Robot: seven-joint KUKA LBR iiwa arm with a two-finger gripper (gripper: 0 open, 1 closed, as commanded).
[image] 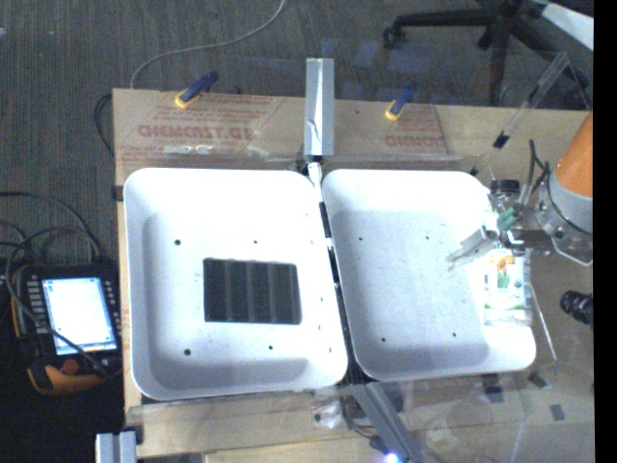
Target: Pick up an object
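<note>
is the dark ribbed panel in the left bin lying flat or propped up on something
Flat. The dark ribbed panel lies on the floor of the left bin, away from its walls, with nothing under its edges.

Grate (pixel 252 290) in left bin (pixel 154 210), end effector (pixel 482 244) over right bin (pixel 405 201)

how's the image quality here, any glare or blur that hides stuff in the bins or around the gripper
In the camera view, light is even and soft: the left bin and right bin look bright but not washed out, and the dark ridged block stays crisp. The whole frame is slightly grainy. Near the gripper the picture gets cluttered and soft, so the small green-and-white item by the right rim is hard to identify.
</note>
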